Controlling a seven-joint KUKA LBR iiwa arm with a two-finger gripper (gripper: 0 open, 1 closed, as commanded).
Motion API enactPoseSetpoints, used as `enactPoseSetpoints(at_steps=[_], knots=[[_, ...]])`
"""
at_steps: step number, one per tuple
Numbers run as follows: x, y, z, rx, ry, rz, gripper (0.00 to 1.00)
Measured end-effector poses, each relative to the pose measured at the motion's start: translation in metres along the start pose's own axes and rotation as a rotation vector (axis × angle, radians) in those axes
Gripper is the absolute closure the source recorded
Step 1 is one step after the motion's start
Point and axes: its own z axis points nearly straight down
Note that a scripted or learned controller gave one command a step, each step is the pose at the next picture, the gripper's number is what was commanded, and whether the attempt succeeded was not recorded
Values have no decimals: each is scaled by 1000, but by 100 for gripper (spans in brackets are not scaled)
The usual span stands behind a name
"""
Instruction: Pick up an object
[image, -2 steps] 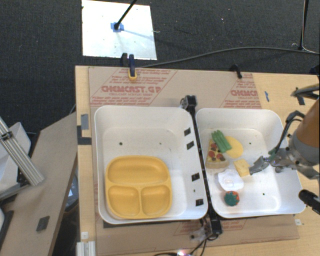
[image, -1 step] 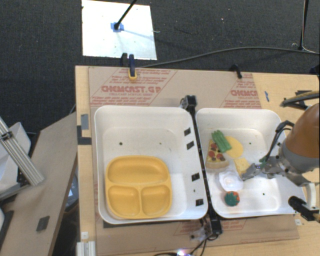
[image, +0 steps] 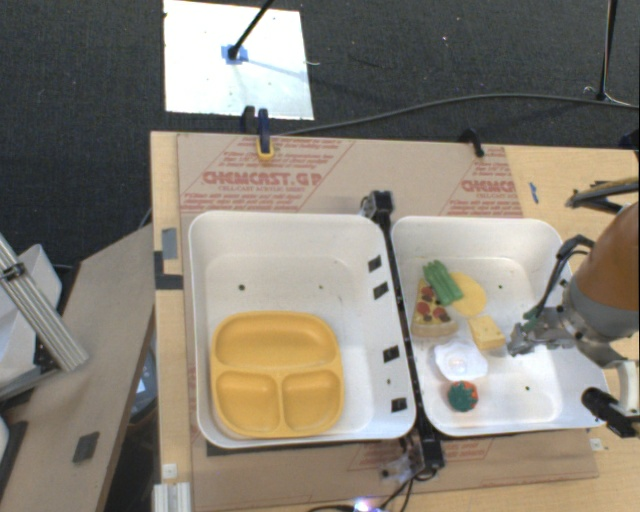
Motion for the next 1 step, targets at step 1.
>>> enactPoseSetpoints(at_steps=[1], knots=[[-9,7,-50,-3,-1,-3,100]])
